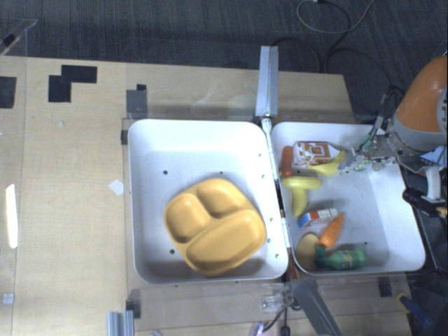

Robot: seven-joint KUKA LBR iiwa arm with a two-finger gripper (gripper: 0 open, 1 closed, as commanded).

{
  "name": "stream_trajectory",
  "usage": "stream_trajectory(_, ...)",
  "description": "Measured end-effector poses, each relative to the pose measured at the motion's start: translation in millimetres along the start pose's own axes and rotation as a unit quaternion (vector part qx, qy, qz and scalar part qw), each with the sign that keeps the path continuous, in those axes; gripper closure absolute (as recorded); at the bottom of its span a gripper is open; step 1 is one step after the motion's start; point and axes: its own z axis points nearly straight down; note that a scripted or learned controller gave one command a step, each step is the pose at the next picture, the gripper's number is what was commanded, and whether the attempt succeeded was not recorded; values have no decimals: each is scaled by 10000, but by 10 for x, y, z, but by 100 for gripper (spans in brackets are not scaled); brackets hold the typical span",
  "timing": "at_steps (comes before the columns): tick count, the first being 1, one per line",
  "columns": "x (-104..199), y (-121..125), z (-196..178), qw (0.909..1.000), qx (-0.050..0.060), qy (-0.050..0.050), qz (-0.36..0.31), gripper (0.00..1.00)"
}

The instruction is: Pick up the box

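Note:
The box (311, 152) is a small white carton with an orange-brown print, lying at the back of the right bin (392, 215) near its left wall. A yellow banana (327, 166) rests against its front right corner. My gripper (365, 157) hangs over the back of the same bin, a short way to the right of the box and apart from it. The arm's orange band (423, 93) rises behind it at the right edge.
Near the box, the right bin holds a red-orange piece (286, 161), a second banana (301, 191), a white, blue and red pack (318, 217), a carrot (332, 231), a tan round item (306, 244) and a green bottle (341, 259). A yellow divided plate (215, 225) lies in the left bin (150, 187).

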Motion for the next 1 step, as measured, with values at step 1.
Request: stream_trajectory(1, 1, 28, -127, 10000, -38, -8, -12, 100)
